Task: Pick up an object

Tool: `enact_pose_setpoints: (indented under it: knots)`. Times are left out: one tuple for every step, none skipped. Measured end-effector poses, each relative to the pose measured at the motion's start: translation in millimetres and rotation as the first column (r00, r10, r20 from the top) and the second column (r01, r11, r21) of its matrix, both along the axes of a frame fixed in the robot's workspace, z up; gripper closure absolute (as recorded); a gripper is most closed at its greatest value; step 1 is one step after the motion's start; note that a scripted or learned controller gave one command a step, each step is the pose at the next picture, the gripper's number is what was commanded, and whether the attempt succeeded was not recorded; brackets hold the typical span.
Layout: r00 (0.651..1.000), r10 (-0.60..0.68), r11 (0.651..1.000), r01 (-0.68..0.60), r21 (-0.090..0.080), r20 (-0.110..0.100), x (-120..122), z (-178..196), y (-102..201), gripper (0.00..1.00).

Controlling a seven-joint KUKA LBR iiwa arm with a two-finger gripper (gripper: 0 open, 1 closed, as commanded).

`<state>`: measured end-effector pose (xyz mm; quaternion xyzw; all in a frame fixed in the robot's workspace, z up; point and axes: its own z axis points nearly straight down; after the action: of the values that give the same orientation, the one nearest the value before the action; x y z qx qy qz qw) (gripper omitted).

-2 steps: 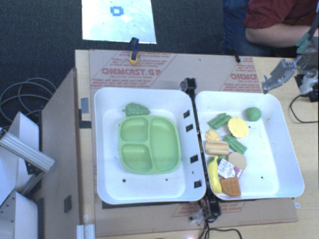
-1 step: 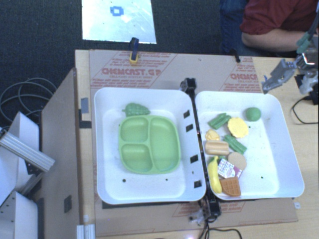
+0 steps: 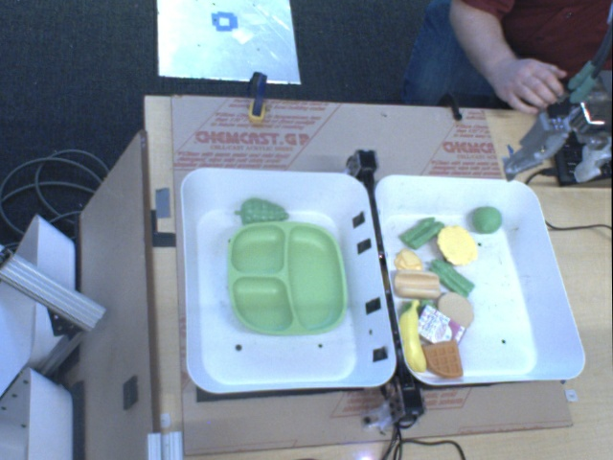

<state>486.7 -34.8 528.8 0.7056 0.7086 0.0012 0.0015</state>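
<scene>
The claw [image 3: 575, 137] is cut off at the right edge, its shape perhaps blurred.

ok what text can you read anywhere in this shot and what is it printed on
"CHEMCAST GP", red print on the brown sheet behind the left bin.
The same red print repeats on that sheet behind the right bin; too cut off and blurred to read.
Blue mark on the white square: a shape, not legible text.
</scene>
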Motion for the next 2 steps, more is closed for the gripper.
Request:
enact_pose_setpoints:
  knots:
    - [1.0,0.0,1.0,0.0,0.0,0.0,0,0,0,0.0]
    - [1.0,0.005,1.0,-0.005,-0.001,0.005,1,12,0,1.0]
